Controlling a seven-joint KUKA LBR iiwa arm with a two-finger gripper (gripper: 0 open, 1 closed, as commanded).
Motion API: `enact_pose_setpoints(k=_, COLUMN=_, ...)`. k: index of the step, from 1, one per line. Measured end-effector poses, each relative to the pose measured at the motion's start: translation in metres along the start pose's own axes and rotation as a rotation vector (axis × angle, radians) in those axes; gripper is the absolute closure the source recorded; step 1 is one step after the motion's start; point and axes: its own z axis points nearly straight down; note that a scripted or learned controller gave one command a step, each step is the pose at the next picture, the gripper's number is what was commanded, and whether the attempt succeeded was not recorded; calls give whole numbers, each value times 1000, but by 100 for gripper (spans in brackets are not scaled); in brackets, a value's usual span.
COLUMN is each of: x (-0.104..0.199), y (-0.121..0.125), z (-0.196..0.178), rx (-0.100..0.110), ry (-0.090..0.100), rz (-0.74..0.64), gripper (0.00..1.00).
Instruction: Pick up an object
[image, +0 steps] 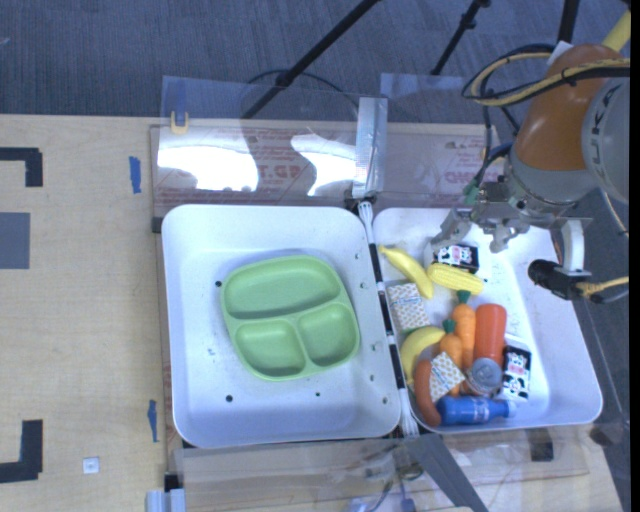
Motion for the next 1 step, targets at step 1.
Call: enact_pose_setpoints(k=1, x=-37, y=-38, z=101, rx=-6, ry=-1, rz=-147, gripper=0)
